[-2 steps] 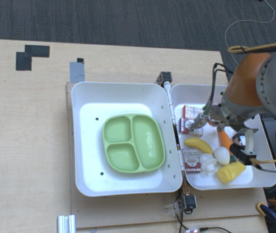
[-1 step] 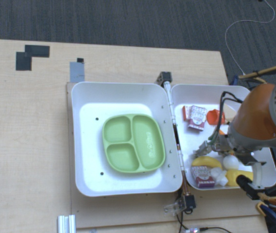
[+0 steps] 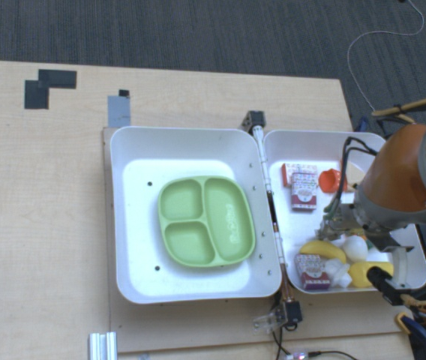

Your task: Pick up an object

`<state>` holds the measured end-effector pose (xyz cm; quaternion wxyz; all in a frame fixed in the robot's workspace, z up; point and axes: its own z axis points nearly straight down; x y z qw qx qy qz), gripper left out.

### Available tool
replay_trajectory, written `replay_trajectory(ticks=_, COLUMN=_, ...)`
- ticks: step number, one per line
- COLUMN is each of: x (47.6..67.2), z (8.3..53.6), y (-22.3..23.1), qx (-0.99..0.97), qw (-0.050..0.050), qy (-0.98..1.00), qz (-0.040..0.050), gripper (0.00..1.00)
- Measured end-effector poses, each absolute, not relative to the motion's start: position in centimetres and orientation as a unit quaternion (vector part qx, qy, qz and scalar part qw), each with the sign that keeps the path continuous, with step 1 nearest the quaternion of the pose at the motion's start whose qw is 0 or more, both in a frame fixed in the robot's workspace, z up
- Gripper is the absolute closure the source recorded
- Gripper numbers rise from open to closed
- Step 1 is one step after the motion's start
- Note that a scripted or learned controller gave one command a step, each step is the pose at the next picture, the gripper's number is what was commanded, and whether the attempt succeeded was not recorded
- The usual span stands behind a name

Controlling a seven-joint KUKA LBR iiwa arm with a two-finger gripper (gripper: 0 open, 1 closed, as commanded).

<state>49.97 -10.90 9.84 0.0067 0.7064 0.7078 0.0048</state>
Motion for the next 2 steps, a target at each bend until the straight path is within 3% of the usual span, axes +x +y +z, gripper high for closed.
replay_trajectory(ticks=1, x=50.0, z=9.8, y=-10.9, qx=0.706, qw=0.006, qy=0.708, qz=0.0047, gripper=0.0)
replay_trajectory(ticks=2, x=49.0, z=8.7, y=-9.4, qx=0.707, qw=0.006, qy=0.707, qz=0.0031, gripper=0.0)
